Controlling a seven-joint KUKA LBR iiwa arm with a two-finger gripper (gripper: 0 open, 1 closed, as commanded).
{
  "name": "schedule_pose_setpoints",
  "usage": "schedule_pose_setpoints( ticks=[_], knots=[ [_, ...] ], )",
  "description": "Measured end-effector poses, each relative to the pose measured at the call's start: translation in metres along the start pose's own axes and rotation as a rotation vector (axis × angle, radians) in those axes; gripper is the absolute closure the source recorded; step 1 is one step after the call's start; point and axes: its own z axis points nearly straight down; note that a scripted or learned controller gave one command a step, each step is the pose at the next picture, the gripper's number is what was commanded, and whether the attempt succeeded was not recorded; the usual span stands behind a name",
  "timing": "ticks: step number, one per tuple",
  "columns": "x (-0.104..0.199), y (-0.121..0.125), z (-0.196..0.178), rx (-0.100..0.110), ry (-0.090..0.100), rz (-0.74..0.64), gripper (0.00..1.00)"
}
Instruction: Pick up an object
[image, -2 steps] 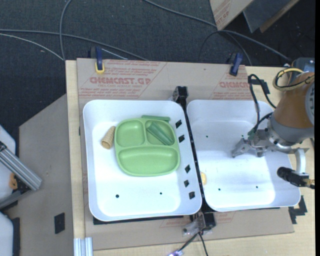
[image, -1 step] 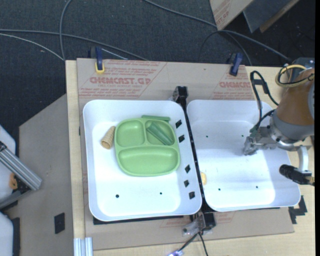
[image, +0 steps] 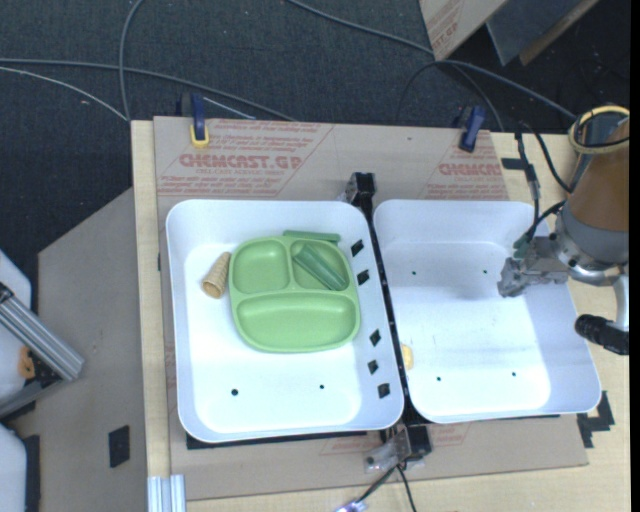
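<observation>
Camera view is showing the end effector (image: 512, 278) hanging over the right bin (image: 470, 395), near its upper right wall, w/ the arm (image: 598, 205) coming in from the right edge; can't tell how its grasping parts are standing, too small and blurred at this res. Nothing is visibly being held. Candidate objs are all sitting in the left bin (image: 285, 405): a green divided plate (image: 293, 305) in the middle, a green utensil-like piece (image: 322, 263) lying in the plate's upper right compartment, and a tan ice-cream cone (image: 215, 274) resting just beside the plate's left rim. Judging by this, the task is sitting at the approach/search step, w/ no grasp made. Next move is probably calling for travel across the divider into the left bin, then a descent over one obj; the cone is looking like the easiest pick, the plate being wide and flat. The board (image: 250, 155) under the bins is reading "CHEMCAST GP", printed in red, twice.
</observation>
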Motion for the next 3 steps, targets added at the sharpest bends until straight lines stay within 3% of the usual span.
schedule_pose_setpoints(
  ticks=[2,3],
  knots=[
    [0.006,0.002,-0.09,-0.001,0.0,-0.001,1.0],
    [0.057,0.004,-0.08,0.007,0.004,-0.004,1.0]
  ],
)
